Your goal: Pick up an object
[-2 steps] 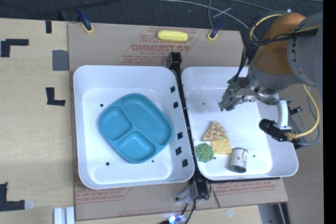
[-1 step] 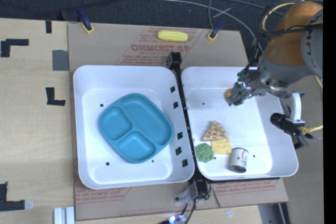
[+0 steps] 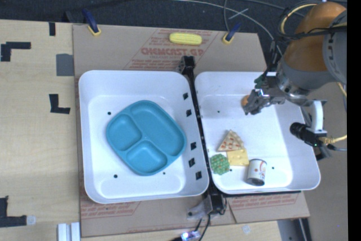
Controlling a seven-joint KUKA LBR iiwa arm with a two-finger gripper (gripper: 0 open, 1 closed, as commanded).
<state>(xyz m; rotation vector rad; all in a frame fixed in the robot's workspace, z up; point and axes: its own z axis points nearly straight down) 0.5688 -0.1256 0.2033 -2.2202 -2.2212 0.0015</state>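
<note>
My gripper (image 3: 258, 101) hangs over the upper part of the right bin (image 3: 282, 138), reaching in from the right. A small orange object (image 3: 246, 101) shows right at the gripper's left tip, touching or nearly touching it; I cannot tell whether it is gripped. Lower in the same bin lie a pizza slice toy (image 3: 230, 141), a yellow cheese wedge (image 3: 237, 157), a green round piece (image 3: 219, 163) and a small can (image 3: 256, 171) on its side.
The left bin (image 3: 93, 121) holds a blue divided plate (image 3: 145, 136). A yellow corn-like toy (image 3: 185, 38) lies on the cardboard behind the bins. Black clips run along the divider (image 3: 194, 115) between the bins. Cables hang over the back right.
</note>
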